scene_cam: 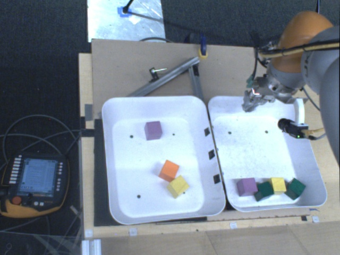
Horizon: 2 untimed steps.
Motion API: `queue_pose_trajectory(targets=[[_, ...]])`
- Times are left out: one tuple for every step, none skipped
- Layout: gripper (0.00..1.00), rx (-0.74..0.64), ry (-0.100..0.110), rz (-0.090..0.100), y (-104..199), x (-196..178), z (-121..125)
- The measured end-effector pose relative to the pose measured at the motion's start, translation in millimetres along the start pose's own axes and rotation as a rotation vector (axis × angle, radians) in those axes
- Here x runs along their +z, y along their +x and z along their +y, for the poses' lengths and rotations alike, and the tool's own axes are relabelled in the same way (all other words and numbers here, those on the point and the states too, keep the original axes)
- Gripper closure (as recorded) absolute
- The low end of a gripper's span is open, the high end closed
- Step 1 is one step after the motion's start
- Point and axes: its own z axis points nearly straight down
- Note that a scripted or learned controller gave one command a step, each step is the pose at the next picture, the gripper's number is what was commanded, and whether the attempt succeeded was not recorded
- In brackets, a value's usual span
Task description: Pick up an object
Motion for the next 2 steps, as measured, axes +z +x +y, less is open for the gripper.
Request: queue_pose_trajectory(targets=[[1.00,-0.002,-0.001,0.000,0,-56,3],[1.00,-0.007,0.006,0.004,47,-71,-21]])
